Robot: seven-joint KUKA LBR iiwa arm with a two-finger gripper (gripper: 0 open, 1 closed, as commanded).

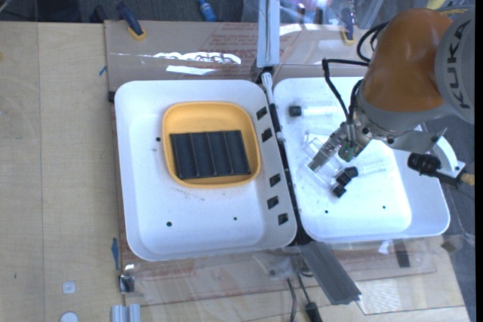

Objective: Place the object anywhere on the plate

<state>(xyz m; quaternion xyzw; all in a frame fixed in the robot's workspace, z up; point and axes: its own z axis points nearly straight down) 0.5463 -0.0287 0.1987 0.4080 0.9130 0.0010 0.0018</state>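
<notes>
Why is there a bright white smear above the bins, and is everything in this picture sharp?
In the camera view, the smear is overhead light glaring off the shiny brown board behind the bins. The yellow plate in the left bin looks fairly crisp; the gripper over the right bin is soft, and the clear items beneath it blend into the white.

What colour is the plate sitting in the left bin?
Yellow-orange, seen clearly in the camera view: the plate carries a dark ridged block.
</notes>
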